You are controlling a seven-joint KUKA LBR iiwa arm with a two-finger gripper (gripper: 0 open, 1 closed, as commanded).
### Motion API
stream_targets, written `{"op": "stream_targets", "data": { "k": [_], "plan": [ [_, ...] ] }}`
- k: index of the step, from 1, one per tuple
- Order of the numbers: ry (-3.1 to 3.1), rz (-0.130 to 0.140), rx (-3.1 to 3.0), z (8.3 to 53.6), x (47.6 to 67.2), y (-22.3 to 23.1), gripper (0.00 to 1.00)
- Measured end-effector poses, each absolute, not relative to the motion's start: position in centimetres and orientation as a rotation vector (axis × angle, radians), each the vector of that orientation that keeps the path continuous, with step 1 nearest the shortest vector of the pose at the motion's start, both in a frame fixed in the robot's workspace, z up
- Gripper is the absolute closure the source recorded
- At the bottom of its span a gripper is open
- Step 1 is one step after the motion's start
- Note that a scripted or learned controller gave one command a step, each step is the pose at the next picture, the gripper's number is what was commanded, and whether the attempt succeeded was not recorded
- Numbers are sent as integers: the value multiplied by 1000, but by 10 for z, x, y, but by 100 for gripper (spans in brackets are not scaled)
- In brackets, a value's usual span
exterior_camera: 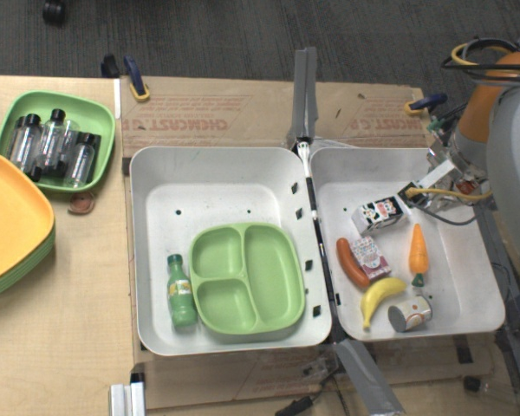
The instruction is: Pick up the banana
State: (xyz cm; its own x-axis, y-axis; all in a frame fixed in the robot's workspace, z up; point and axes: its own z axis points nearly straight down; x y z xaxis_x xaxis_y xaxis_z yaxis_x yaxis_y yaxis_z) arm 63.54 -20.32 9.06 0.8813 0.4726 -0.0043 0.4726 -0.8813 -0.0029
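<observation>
The yellow banana (380,300) lies near the front of the right bin (468,319), curving from lower left to upper right. It touches a pink packet (368,256) at its upper end, and a grey can (410,313) lies just to its right. My gripper (451,170) hangs at the bin's far right rim, well behind and to the right of the banana, with nothing seen held in it.
The right bin also holds a red sausage (351,264), an orange carrot (418,250) and a small white carton (380,213). In the left bin (156,189) are a green divided plate (245,277) and a green bottle (181,290). Outside it to the left stand a green tray of vials (56,141) and stacked orange plates (13,224).
</observation>
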Motion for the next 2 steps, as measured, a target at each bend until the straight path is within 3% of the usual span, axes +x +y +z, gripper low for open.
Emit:
{"op": "stream_targets", "data": {
  "k": [1,2],
  "plan": [
    [-322,4,-3125,136,646,-215,100],
    [-385,12,-3110,90,546,-220,100]
  ]
}}
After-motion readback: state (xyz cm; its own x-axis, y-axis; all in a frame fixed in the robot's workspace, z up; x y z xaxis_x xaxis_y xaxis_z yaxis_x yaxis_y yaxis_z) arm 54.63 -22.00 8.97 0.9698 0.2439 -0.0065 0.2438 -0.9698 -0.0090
